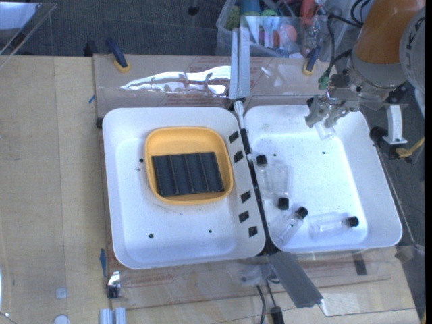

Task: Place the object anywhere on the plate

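**Arm parked over the right bin, vials not on the plate yet**

On the worktop [47, 181] sit two white bins side by side. The left bin [128, 241] holds the yellow plate [154, 144], which has a dark ribbed insert [187, 174] lying in it. The right bin [378, 214] has the objects: a few clear vials with black caps, scattered in its lower half. One vial [331, 223] lies near the front right, another [289, 225] is tilted just beside it, and a third [273, 178] is closer to the divider.

The gripper [325, 117] hangs over the back of the right bin, well apart from the vials. Can't tell how wide the fingers are; something clear glints under them, too blurry to call a grasp.

My read: this is the pick stage. Next move calls for coming down onto one vial, closing on it, then carrying it across to the plate.
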`<control>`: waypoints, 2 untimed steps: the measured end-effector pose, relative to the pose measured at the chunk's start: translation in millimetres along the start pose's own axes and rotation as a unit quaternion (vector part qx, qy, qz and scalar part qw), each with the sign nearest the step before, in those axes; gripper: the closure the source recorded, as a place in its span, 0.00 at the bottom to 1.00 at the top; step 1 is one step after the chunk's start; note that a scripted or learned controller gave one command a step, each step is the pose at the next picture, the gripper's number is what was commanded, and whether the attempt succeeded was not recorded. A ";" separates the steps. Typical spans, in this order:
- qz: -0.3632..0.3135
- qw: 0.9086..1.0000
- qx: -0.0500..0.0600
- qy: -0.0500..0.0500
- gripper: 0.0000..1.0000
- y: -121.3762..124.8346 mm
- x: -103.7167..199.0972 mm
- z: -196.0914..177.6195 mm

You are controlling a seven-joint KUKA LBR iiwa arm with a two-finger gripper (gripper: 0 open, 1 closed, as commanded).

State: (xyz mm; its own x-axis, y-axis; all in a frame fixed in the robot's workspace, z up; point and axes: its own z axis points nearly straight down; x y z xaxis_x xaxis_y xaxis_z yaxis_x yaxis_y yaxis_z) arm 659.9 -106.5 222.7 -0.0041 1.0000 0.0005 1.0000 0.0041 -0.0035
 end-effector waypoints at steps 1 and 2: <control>-0.105 0.994 0.000 0.000 1.00 -5.1 41.2 38.3; -0.188 0.982 -0.004 -0.001 1.00 7.7 73.3 12.2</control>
State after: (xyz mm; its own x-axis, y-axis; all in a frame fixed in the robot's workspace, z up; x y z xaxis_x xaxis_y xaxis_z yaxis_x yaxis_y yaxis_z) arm 667.2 -33.3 210.5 -0.3732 0.9278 -0.0019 0.9277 0.3732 0.0038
